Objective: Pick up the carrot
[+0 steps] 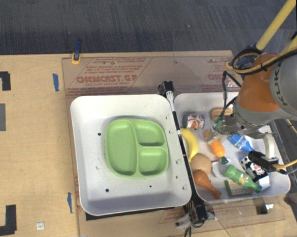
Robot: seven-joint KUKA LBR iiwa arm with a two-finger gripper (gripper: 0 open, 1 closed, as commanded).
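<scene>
The carrot (217, 149) is a small orange piece lying in the right bin (281, 183), near its middle. My gripper (214, 132) hangs just above and behind the carrot, at the end of the grey arm with the orange band (258, 93) that reaches in from the right. The wrist's bulk and cables hide how the gripper stands. Nothing shows the carrot lifted; it rests among the other items.
Around the carrot lie a banana (190, 142), a red-and-white can (194, 121), a tan round item (201, 163), a brown drumstick (206, 180), a green bottle (239, 176) and a blue item (242, 142). The left bin (85, 143) holds a green divided plate (137, 146).
</scene>
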